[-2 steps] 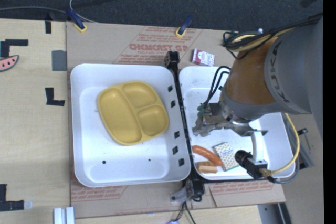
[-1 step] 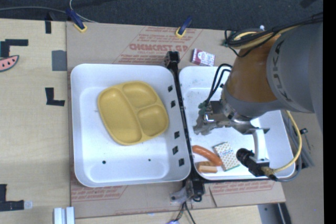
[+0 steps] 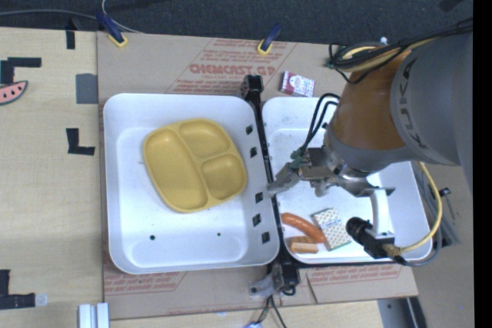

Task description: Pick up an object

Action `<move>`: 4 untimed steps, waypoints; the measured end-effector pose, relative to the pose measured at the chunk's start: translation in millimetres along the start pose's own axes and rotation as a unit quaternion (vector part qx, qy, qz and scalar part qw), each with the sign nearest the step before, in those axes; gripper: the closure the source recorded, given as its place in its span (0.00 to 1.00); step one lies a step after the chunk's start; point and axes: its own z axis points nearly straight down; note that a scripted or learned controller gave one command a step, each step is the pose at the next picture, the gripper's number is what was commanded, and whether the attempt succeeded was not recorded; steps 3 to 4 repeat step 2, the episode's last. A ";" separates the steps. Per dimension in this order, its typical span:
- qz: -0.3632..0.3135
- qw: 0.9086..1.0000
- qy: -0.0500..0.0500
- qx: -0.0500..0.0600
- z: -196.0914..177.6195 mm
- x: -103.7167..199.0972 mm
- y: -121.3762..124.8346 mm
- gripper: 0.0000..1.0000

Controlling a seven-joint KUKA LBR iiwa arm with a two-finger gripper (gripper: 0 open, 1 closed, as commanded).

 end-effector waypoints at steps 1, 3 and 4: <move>0.002 1.000 -0.002 -0.002 27.7 10.0 35.1 0.00; 0.003 1.000 -0.002 -0.002 27.5 -28.2 -1.1 0.00; 0.003 1.000 -0.002 -0.002 27.5 -28.2 -1.1 0.00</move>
